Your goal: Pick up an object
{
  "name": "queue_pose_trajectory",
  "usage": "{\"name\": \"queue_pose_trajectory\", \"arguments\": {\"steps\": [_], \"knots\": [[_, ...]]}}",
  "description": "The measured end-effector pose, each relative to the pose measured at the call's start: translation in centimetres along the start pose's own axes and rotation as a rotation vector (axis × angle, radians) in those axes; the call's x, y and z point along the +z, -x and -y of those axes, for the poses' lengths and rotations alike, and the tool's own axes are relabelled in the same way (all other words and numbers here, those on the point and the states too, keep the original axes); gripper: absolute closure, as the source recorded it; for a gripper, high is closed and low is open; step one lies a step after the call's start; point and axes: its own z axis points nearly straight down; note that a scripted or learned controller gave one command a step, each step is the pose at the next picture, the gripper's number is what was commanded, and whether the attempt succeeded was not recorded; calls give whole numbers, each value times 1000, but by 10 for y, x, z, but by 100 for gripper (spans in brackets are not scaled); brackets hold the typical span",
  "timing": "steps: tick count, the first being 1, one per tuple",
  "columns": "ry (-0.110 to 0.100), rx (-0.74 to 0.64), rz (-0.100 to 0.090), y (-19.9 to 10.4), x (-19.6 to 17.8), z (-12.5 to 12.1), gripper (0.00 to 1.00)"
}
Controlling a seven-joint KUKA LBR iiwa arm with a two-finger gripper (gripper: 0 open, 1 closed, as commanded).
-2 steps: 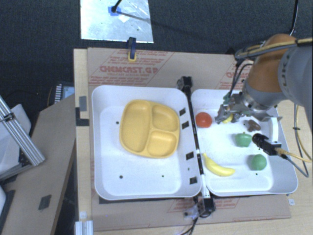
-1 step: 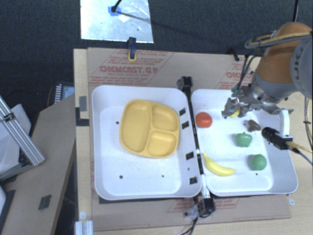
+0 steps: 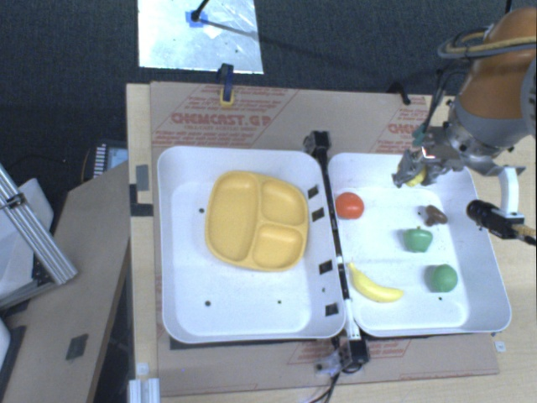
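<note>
Banana at right bin's front edge, gripper blurred over far rim, grip state unclear, small brown object indistinct, cardboard printed CHEMCAST.

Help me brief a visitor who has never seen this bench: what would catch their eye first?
Probably the yellow divided plate, alone in the left bin. Next, the bright items in the right bin: a red tomato, a banana and two green fruits. The gripper hangs over that bin's far edge.
</note>
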Motion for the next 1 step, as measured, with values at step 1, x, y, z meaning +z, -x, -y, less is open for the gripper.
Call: {"name": "queue_pose_trajectory", "arguments": {"steps": [1], "knots": [[-5, -5, -3, -57, 16, -10, 100]]}}
